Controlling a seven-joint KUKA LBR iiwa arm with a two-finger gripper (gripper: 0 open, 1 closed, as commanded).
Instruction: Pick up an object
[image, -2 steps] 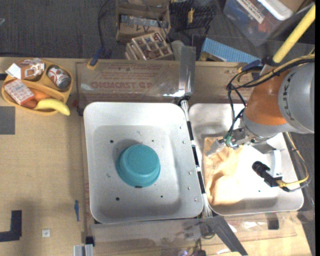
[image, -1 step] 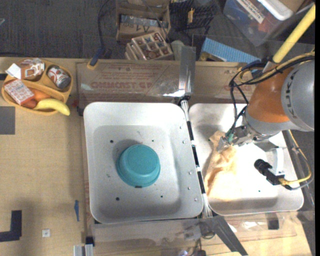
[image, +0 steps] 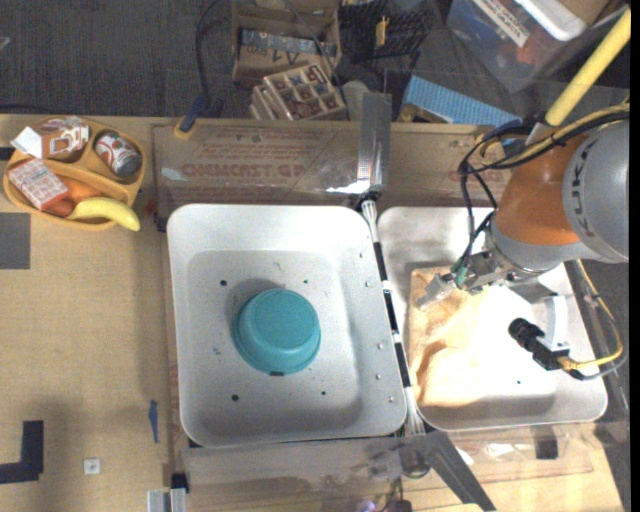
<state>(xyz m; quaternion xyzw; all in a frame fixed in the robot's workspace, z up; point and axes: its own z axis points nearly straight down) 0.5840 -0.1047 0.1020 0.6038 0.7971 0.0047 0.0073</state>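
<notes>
A teal bowl (image: 278, 330) lies upside down in the middle of the left bin (image: 200, 240). In the right bin (image: 585, 405) a pale cream-orange soft-looking object (image: 450, 355) covers the left half of the floor. My gripper (image: 447, 287) is low over the upper left part of that bin, right at the top edge of the cream object. The grey arm with its orange band (image: 545, 215) reaches in from the right above it. The gripper's tip is blurred and partly hidden by the wrist.
A black connector (image: 535, 340) on a yellow cable hangs over the right bin's floor. A yellow dish (image: 70, 180) with a banana and toy food sits at the bench's far left. Flat cardboard (image: 260, 165) lies behind the bins.
</notes>
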